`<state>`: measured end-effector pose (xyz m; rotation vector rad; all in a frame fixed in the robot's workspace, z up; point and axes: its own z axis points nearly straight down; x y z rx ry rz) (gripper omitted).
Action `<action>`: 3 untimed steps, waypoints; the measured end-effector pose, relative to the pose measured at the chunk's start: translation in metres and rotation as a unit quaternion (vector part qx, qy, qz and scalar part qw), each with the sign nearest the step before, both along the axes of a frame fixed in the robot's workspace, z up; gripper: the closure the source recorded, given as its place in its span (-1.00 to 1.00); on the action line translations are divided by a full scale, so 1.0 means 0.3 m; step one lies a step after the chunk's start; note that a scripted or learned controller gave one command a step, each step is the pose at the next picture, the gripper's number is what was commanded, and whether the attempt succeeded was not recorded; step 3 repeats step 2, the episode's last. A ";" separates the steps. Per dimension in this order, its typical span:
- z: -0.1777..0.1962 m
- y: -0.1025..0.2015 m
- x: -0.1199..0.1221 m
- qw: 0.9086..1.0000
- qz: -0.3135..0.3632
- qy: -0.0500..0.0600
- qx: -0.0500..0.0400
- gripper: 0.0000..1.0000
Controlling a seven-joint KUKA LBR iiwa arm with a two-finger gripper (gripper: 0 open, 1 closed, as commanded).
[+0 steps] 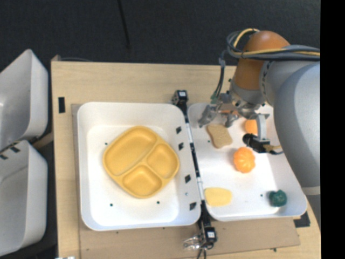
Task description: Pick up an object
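Lying in the right bin near its back-left part, a tan bread-like piece sits just below the jaws — whether they are open or closed I cannot tell, and nothing shows between them. Nearby are an orange fruit, a smaller orange piece, a pale yellow item and a green object. The left bin holds a yellow divided plate with 3 compartments — both bins rest on the tabletop.

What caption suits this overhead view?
Robot hand over a tan piece in the right bin; yellow tray left.
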<state>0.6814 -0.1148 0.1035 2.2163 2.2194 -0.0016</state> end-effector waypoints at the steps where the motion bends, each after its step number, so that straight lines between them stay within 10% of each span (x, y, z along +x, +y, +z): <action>1: 0.043 -0.004 0.005 1.000 0.001 -0.003 -0.001 1.00; 3: 0.195 -0.017 0.023 1.000 0.000 -0.002 0.002 1.00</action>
